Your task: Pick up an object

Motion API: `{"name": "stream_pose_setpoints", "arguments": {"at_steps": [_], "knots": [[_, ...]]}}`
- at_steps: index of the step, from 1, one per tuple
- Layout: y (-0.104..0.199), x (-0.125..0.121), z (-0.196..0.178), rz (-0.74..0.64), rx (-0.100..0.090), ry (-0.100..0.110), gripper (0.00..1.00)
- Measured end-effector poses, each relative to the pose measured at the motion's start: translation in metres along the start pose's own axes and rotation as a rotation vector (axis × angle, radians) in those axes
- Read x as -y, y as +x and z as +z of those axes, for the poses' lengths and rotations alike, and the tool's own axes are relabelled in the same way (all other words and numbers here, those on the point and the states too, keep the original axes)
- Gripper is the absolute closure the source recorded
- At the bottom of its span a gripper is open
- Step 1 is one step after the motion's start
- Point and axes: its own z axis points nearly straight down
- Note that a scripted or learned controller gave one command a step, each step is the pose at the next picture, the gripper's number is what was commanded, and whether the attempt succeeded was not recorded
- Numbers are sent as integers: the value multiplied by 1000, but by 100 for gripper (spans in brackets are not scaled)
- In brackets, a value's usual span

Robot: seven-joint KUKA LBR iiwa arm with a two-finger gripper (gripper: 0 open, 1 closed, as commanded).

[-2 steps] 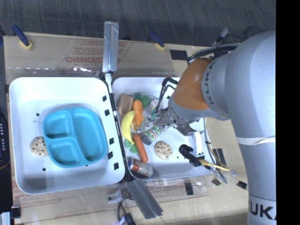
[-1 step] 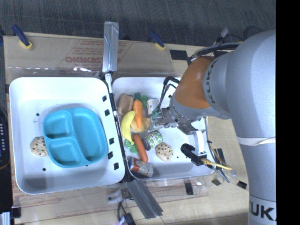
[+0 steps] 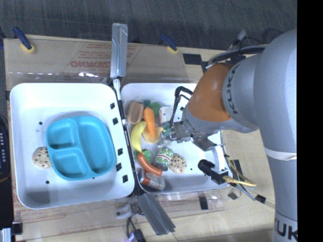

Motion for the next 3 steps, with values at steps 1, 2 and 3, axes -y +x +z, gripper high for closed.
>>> {"name": "stream_pose_setpoints", "arguments": {"at_steps": [1,2,3], "knots": [[-19,-64,32,-32,4,-5,100],[-9,-39,32,116,0,0,100],[-61,-70,33,-16,3,-3,100]]}}
